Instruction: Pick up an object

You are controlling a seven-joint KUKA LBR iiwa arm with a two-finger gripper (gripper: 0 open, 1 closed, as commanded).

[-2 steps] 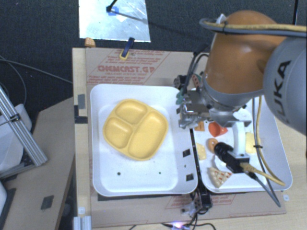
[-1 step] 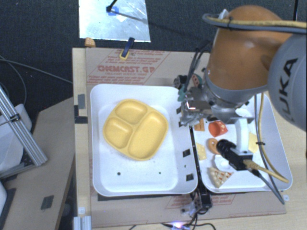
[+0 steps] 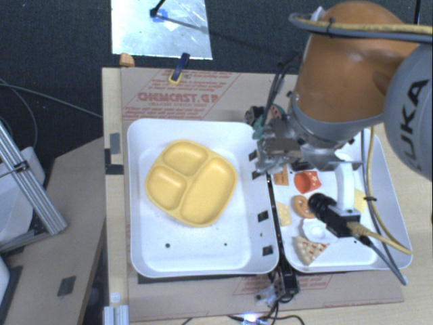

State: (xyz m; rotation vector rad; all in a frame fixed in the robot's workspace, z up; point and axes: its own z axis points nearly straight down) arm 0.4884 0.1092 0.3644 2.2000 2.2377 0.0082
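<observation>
Status: pick not yet shown as done.

- Arm sits at the right of the frame, wrist low over the seam between the two bins. The gripper (image 3: 274,156) is at the upper left corner of the right bin (image 3: 352,254), mostly masked by the wrist housing.
- You cannot tell from this view how far the gripper is open, or whether it has hold of anything. Nothing is visibly lifted clear of a bin.
- Candidate objects, right bin: red piece (image 3: 308,181) just right of the gripper; round brown piece (image 3: 302,205) below it; pale yellow piece (image 3: 283,213) near the seam; white round piece (image 3: 313,231); wedge-shaped piece (image 3: 309,250) toward the lower edge. All appear to lie on the bin floor.
- Left bin (image 3: 145,249): yellow divided plate (image 3: 191,181) lies flat near the centre, well apart from the gripper.

Judgement: the approach looks made and the tool is down among the small pieces. What you have left is a confirmed grasp and a lift. The red piece seems the nearest target.
</observation>
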